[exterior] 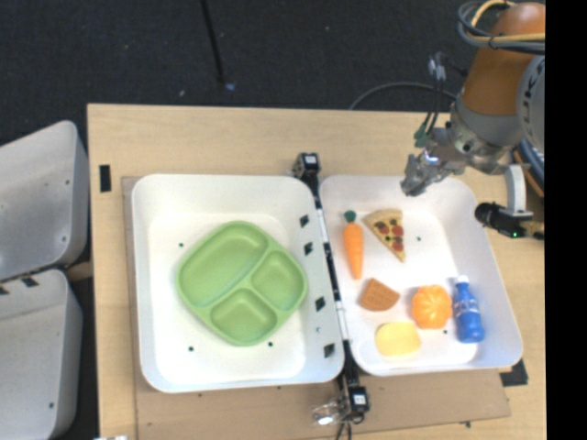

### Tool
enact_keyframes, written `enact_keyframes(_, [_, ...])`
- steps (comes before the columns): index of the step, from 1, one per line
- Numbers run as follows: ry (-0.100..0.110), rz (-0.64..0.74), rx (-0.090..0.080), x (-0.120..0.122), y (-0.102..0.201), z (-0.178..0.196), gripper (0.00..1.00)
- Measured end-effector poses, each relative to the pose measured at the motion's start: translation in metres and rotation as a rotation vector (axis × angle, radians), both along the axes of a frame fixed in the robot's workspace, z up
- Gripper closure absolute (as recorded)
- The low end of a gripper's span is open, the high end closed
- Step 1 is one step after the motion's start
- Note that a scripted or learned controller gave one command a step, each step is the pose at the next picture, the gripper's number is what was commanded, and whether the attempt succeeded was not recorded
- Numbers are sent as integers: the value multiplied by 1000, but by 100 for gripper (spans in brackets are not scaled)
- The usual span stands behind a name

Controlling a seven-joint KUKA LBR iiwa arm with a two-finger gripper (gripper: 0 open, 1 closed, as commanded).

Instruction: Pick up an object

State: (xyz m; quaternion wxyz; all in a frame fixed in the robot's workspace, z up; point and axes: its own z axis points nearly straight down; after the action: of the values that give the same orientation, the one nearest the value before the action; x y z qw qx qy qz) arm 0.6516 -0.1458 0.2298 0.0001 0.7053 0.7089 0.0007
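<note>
A wooden table seen from above at a slant, carrying two shallow white bins side by side; dark floor lies beyond its far edge. The left bin holds a green plate with three compartments, lying flat near the bin's middle. The right bin holds six small toy items; nearest the divider is a carrot, lying lengthwise with its green top toward the far side; just right of it, apart, is a pizza slice with its point toward the near side; nearer the front sits a brown wedge, and in front of that a yellow piece; an orange lies right of the wedge, touching or almost touching a blue bottle with a white cap, which lies near the bin's right wall. The grey arm with its orange band reaches in from the upper right; its hand hangs over the far part of the right bin, above and right of the pizza slice, with nothing between its fingers; whether they are apart or together cannot be told from this view.
</note>
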Motion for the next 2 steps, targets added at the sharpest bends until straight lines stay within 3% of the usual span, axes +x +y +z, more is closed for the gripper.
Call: enact_keyframes(2, [3, -1, -1, -52, 93, -8, 100])
